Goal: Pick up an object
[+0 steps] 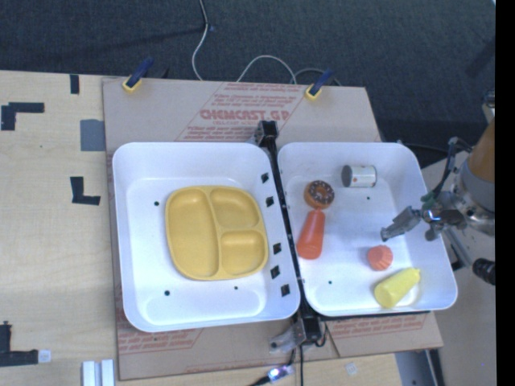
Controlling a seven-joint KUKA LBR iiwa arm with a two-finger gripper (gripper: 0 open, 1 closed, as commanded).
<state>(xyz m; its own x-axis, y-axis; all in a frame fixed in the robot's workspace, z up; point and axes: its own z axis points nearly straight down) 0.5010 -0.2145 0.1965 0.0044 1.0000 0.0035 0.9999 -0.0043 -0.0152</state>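
Claw hovers over right bin, near orange ball.

Robotics lab bench, test setup

My two white bins sit on a board clamped with yellow-blue clips; black tape marks on the wood table, loose cables, dark carpet behind
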